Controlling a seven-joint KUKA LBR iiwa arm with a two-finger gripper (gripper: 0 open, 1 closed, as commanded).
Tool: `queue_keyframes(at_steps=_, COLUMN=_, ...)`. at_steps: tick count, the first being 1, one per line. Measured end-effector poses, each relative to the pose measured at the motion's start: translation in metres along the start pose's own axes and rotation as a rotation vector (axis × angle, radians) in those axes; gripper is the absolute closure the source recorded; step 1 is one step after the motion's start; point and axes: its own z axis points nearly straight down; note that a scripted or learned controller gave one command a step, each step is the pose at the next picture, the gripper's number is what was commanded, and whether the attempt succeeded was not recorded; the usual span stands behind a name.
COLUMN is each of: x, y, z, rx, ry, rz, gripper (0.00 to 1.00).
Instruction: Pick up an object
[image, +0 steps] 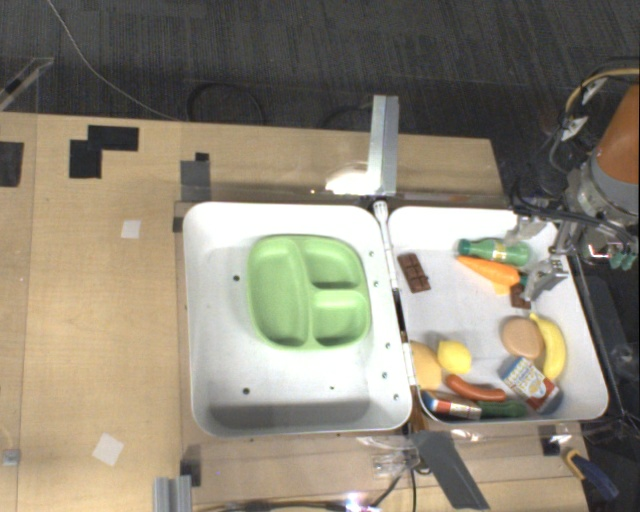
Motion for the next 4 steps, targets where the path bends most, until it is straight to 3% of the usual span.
queue_keyframes(at_steps=1, x=-0.047, y=-0.001, z=0.154, rx=0.0, ry=-0.002, rz=-0.015, gripper=0.0)
queue_keyframes(at_steps=2, x=-0.006, y=0.021, z=0.159, rx=0.002, ry=-0.011, rz=0.006, gripper=0.0)
queue_keyframes(at_steps=3, x=0.05, y=0.07, z=0.157, rx=0.001, ry=-0.016, rz=0.056, gripper=0.0)
queue_keyframes(at_steps=4, x=0.083, y=0.059, z=0.156, rx=0.003, ry=-0.031, rz=-0.005, gripper=0.0)
